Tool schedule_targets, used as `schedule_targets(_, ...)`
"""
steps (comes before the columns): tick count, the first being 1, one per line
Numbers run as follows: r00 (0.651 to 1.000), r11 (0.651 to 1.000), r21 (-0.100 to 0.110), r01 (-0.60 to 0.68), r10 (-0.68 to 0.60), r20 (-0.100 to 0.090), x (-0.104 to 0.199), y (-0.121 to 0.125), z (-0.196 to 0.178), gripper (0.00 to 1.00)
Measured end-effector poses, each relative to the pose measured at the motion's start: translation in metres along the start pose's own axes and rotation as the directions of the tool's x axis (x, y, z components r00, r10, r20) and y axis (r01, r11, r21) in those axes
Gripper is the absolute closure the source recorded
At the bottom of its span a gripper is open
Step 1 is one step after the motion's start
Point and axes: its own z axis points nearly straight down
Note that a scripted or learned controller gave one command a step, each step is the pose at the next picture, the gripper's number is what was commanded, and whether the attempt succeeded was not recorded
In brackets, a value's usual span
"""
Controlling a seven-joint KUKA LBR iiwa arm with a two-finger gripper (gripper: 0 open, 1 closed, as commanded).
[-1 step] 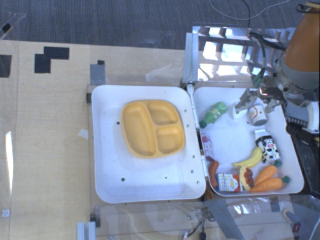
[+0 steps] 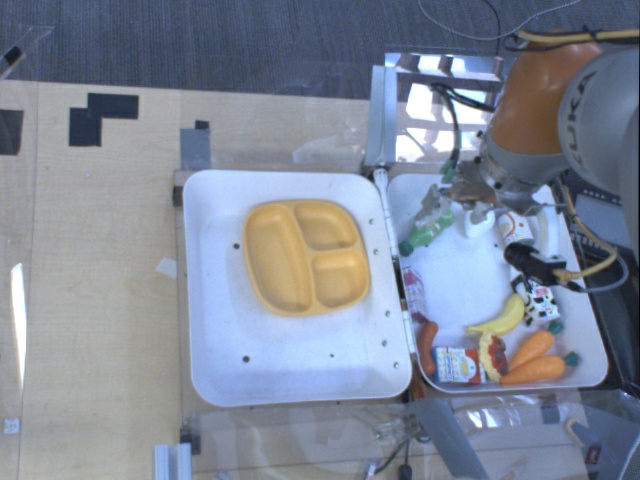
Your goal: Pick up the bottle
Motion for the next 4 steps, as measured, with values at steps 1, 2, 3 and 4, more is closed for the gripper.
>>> schedule_targets(1, 1.000, 1.000, -0.009, -0.001, 0.001, 0.002, -0.041, -0.005, 0.096, 0.00)
schedule_targets(2, 1.000, 1.000, 0.014, 0.027, -0.026, -0.006, -0.070, 0.041, 0.098, 0.00)
schedule_targets(3, 1.000, 0.999, 0.013, 0.031, -0.031, -0.005, -0.069, 0.042, 0.086, 1.00)
schedule_targets(4, 0.971, 0.971, -0.006, -0.237, 0.237, 0.000, -0.004, 0.034, -0.065, 1.00)
